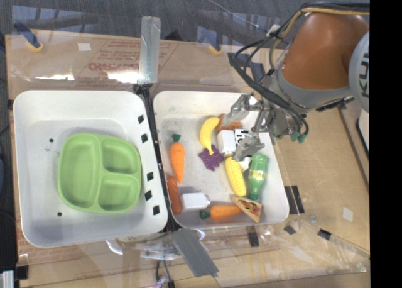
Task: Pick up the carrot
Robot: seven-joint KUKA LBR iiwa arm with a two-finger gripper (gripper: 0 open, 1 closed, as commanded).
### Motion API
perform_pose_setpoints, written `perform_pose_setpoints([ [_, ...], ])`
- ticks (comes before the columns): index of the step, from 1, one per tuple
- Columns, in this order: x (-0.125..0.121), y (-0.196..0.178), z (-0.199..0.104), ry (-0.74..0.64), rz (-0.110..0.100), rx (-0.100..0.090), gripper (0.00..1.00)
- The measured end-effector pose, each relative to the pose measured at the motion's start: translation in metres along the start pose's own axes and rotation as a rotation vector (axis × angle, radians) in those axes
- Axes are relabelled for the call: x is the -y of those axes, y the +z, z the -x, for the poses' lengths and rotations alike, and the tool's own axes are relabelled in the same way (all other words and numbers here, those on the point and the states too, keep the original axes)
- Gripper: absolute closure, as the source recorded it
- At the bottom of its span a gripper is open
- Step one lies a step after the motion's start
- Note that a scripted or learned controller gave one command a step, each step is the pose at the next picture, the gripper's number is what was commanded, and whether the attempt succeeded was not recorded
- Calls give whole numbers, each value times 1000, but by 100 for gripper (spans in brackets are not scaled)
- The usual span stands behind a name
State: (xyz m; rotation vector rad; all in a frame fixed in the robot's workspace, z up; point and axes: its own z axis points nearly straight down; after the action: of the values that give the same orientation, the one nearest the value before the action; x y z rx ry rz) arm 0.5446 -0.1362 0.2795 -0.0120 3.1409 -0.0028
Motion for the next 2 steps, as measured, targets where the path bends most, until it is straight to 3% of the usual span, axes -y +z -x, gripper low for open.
perform_pose_setpoints([
  [1,-41,164,-5,76,4,-10,0],
  [2,-48,174,-52,-5,-2,47,0],
])
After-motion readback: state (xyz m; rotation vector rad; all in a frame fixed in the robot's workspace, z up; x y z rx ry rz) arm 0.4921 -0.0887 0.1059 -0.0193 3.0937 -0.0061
